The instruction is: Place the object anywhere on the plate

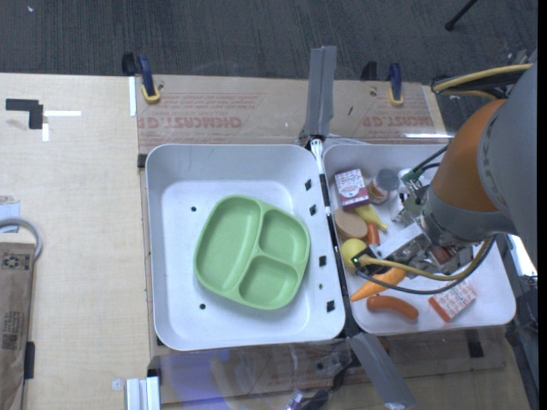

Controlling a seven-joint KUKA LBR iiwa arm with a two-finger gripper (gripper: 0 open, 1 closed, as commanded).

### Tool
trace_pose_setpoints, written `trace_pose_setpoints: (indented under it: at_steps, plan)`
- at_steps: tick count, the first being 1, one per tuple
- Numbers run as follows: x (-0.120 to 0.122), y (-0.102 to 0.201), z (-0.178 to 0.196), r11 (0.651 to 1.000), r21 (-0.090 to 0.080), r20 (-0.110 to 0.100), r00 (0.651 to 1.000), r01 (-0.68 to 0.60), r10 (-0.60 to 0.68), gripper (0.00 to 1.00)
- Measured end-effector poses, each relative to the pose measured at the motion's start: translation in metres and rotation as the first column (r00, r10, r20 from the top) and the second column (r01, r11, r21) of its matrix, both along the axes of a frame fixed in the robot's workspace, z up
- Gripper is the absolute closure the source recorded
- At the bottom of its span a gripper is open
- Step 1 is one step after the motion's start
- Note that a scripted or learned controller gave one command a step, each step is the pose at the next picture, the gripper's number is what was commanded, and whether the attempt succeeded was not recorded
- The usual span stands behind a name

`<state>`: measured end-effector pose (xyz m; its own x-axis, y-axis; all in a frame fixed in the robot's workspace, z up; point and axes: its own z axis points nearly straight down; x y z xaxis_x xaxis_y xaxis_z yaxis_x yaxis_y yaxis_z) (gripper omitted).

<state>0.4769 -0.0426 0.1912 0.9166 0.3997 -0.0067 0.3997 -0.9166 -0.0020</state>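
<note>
Poised with gripper (pixel 410 248) low in right-hand bin (pixel 496 304), near carrot (pixel 367 291), well apart from green plate (pixel 252 253); cannot tell whether spread or clamped.

Green 3-compt plate (pixel 253 253) flat, ctr of left bin (pixel 171 229).

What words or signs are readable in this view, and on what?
"CHEMCAST GP": red print, upside down, on the cardboard sheet behind the left bin.
Recycling sign: on the brown paper bag at the left edge.
Purple box and red-and-white packet in the right bin: print too small to read.
</note>
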Motion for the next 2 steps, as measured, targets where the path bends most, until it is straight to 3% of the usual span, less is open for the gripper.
trace_pose_setpoints:
  at_steps: [1, 2]
  plan:
    - [0.045, 0.057, -0.001, 0.981, 0.000, 0.001, 0.981, -0.195, 0.195, 1.00]
    - [0.097, 0.090, -0.001, 0.935, 0.000, 0.002, 0.935, -0.353, 0.353, 1.00]
